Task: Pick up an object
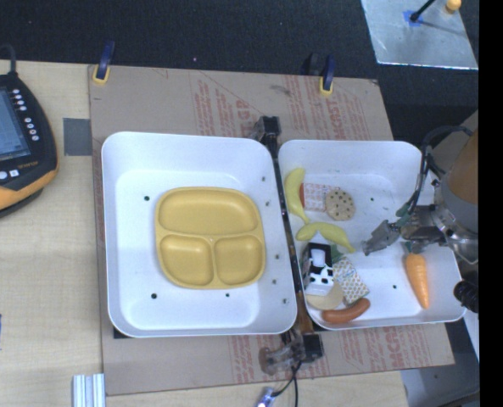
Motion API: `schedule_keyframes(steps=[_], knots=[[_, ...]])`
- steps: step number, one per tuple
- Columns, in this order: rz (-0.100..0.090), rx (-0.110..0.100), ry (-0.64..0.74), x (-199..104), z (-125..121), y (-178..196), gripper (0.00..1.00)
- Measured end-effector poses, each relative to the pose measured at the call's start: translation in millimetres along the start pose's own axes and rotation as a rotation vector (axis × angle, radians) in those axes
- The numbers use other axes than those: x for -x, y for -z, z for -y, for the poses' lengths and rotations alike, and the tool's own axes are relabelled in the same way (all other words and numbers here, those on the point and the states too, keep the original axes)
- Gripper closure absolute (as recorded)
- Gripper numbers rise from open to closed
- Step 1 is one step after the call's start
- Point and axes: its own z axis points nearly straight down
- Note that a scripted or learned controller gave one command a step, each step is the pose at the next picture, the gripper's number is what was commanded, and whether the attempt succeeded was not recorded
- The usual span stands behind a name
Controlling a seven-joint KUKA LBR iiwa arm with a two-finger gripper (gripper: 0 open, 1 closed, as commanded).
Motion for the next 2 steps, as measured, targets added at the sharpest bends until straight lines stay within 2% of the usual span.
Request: schedule_keyframes(steps=[1,2], knots=[[0.000,-0.003,0.005,-51.5,-35.8,-50.3,0.00],[0.001,-0.004,0.003,-36.4,-57.4,-106.9,0.00]])
